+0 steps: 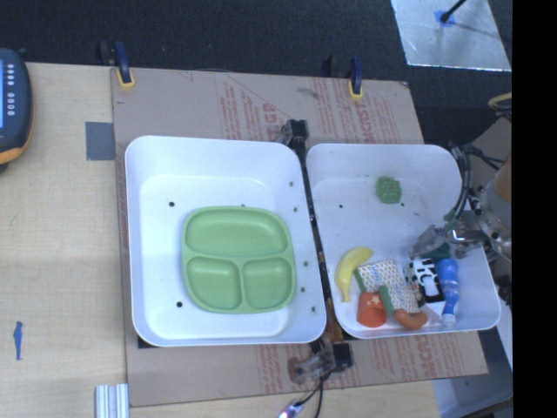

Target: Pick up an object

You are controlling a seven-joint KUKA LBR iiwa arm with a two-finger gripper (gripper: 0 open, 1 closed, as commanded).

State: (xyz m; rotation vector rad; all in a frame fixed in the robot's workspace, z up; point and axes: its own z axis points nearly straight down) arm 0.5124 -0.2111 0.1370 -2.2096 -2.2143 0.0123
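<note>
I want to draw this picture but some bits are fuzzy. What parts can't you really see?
- The gripper at the right bin's edge is blurry, so its jaws can't be read as open or shut.
- The arm is cut off by the camera view's right edge.
- The black and white toy is too small to name.
- The patterned packet is partly covered by the tomato and the toys beside it.
- The green blob is too fuzzy to identify.

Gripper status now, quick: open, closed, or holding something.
Gripper: cannot be told. It sits low at the right bin's right side, just above the blue bottle; nothing is visibly held.
</note>
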